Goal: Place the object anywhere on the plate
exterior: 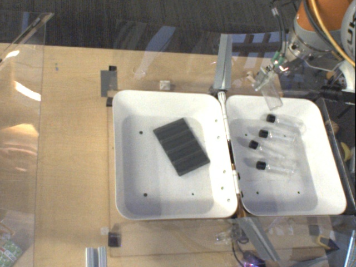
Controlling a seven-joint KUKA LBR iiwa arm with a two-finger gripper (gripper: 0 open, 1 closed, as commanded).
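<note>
Nearest, four clear cylindrical vials (276,149) with black caps lie loose in the right-hand white bin (328,202). Left of them, a dark ribbed rectangular plate (181,146) rests flat, skewed, in its own bin. Beyond the vials, the gripper (267,82) hovers pinching one transparent tube (271,98).

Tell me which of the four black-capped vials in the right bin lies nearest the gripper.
The top vial, its black cap at the far end of the row. It lies closest to the gripper near the bin's upper edge; the other three lie lower.
</note>
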